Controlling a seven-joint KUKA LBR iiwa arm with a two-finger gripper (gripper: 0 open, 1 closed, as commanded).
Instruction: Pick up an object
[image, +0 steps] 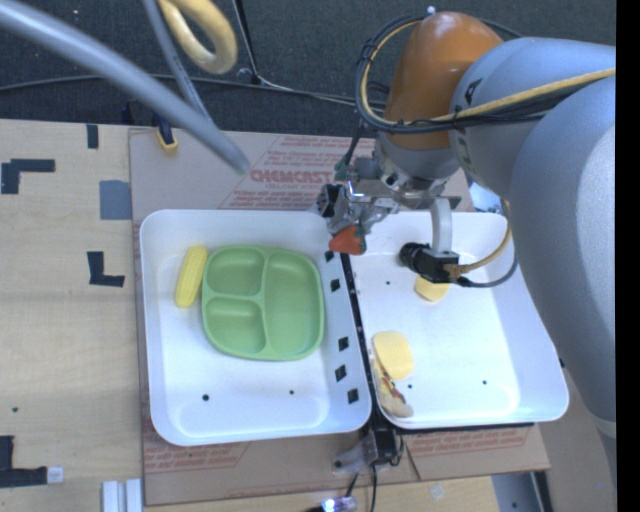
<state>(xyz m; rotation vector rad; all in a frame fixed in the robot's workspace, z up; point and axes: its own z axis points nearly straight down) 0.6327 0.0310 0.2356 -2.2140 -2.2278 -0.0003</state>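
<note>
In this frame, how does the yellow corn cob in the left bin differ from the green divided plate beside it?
The corn cob is yellow, narrow and elongated; the green divided plate is broad, flat and rounded, with three compartments. The cob is much smaller than the plate. The cob lies lengthwise along the plate's left edge, outside its compartments, on the bin floor. Both lie in the left bin, away from the gripper.

Smooth, seemingly plastic green tray (264, 303); glossy white bins (165, 400)
</note>
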